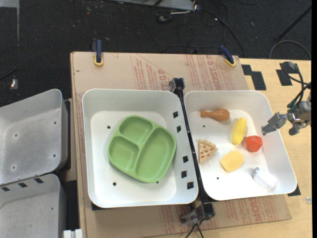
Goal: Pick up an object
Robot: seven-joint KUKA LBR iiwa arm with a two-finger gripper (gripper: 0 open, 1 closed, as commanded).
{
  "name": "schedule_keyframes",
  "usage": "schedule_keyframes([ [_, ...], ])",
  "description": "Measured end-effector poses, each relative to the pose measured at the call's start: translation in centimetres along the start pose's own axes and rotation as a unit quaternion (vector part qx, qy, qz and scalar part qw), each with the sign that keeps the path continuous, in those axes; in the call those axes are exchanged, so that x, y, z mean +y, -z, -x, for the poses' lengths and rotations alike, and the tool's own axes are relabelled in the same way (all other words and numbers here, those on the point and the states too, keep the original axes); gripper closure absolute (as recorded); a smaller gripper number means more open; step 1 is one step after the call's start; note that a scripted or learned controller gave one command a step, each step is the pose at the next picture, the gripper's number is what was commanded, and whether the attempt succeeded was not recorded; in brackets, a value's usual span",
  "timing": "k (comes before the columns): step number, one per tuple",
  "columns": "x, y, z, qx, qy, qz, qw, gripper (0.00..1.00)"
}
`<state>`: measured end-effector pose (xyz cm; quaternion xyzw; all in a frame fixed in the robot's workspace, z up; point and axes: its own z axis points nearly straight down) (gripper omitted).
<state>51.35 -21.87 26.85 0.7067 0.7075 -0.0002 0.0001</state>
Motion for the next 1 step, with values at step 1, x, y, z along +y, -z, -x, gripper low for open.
schedule_keyframes([
  [1,0.40,-6.30,-0.34,0.001,-0.001,-0.003,1.0000,0.00],
])
